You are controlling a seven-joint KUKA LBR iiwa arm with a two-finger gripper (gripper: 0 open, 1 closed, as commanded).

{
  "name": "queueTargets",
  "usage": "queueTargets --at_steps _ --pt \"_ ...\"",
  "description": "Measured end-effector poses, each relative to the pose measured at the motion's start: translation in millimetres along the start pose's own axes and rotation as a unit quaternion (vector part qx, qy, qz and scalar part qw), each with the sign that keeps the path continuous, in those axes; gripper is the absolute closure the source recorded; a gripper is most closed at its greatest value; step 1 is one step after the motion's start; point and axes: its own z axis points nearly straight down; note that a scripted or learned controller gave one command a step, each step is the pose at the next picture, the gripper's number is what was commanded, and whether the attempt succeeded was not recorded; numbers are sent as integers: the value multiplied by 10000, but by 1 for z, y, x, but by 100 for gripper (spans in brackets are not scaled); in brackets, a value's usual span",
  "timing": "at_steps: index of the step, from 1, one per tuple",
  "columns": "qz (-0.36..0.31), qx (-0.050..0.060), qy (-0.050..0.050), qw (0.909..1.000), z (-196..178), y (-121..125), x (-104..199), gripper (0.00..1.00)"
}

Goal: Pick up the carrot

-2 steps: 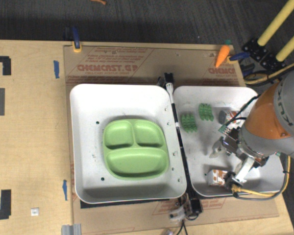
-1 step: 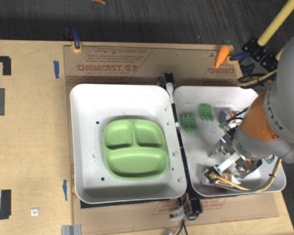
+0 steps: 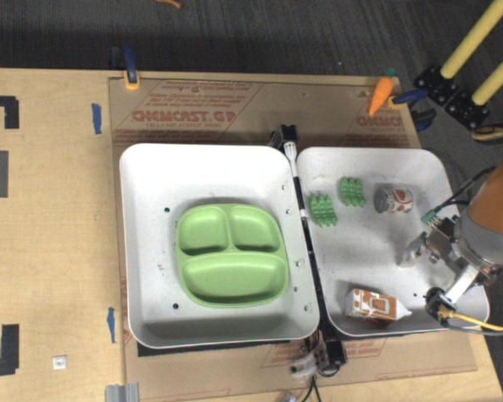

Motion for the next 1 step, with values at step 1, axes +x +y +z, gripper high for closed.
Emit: queueTargets --at_steps 1 --pt "-6 -44 -8 10000 -11 2 0 100"
